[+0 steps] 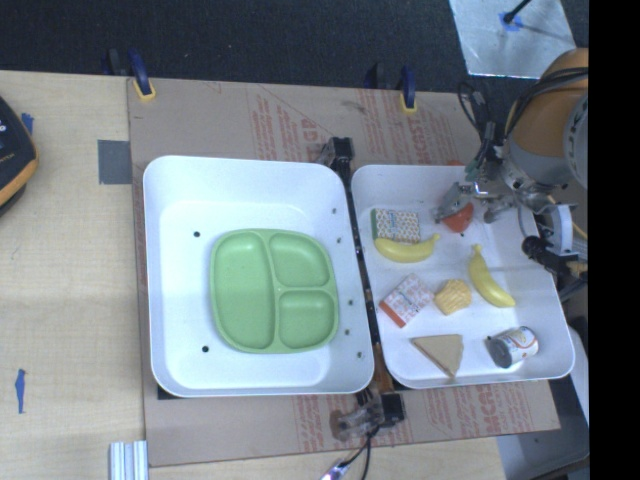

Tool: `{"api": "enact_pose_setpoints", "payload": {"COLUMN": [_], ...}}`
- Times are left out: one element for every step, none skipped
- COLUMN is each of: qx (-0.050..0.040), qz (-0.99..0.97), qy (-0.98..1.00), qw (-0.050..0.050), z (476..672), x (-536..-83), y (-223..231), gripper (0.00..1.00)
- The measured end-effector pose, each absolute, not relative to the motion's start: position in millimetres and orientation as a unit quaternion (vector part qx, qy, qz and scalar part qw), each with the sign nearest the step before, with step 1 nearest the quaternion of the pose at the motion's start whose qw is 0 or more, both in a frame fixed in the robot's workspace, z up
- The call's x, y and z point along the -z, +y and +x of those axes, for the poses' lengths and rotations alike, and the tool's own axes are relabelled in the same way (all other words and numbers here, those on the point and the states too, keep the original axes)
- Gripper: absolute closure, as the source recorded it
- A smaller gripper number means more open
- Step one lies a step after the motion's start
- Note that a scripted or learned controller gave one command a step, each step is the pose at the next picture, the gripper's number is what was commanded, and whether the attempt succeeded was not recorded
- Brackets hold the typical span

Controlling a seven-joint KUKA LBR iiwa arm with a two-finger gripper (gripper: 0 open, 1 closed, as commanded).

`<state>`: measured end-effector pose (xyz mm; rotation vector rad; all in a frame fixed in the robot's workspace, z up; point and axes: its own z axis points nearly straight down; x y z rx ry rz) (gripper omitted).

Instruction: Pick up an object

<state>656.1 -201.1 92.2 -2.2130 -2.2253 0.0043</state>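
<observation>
Worktop (60,298) of pale wood runs across your view, with a yellow-and-black device (12,158) at the far left edge and a grey tape patch (114,161) just right of it. Brown cardboard (240,118) lies under both bins, held by two blue clamps (140,72) at its far edge.

Moving right, you come to the left bin (170,368), which holds a green divided plate (272,290) lying flat near its middle, three compartments facing up.

Next you reach the right bin (400,373), just beside the left one. At its far left sits a patterned packet (397,224), with a banana (405,249) touching its near side. Nearer you lie a red-and-white packet (406,299) and, just right of it, a yellow corn piece (453,295). A tan wedge (440,352) rests at the near edge. A second banana (489,279) lies tilted right of the corn, and a small can (512,346) lies on its side in the near right corner.

At the far right, the arm (555,108) reaches in, and the gripper (468,205) sits low over the bin's far part, right at a small red object (457,219). You cannot tell from this view whether the red object is actually gripped.
</observation>
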Motion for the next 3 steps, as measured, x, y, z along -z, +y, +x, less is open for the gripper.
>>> {"api": "enact_pose_setpoints", "payload": {"qx": [-0.0005, -0.0010, -0.0012], "qz": [-0.706, -0.706, -0.706], "qy": [-0.708, -0.709, -0.709], "qw": [0.000, 0.001, 0.002], "z": [656.6, 656.4, 656.1], "x": [-97.6, -92.4, -92.3], "y": [-211.7, -211.2, -207.3], "gripper": [0.00, 0.00, 0.00]}}
